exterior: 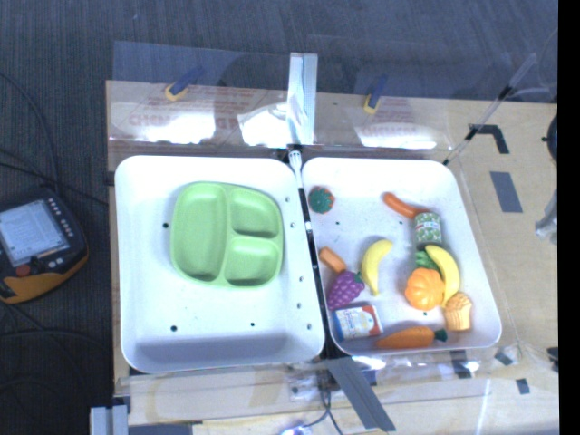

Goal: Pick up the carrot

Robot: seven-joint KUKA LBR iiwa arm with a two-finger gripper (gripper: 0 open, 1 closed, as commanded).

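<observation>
The carrot (pixel 406 337) is a long orange piece with a dark green stub at its right end. It lies flat along the front wall of the right bin (pixel 471 208), just right of a small red and white carton (pixel 356 321). A second orange, elongated piece (pixel 403 205) lies near the back of the same bin, and a short orange one (pixel 333 260) rests against the bin's left wall. Nothing covers the carrot from above.
Crowded around the carrot are purple grapes (pixel 345 288), a yellow banana (pixel 375 265), a second banana (pixel 444 265), an orange pumpkin-like toy (pixel 424 288), a small can (pixel 428 228), a yellow cupcake-like toy (pixel 459 311) and a green ball (pixel 321 199). The left bin (pixel 145 333) holds a green divided plate (pixel 227 232).
</observation>
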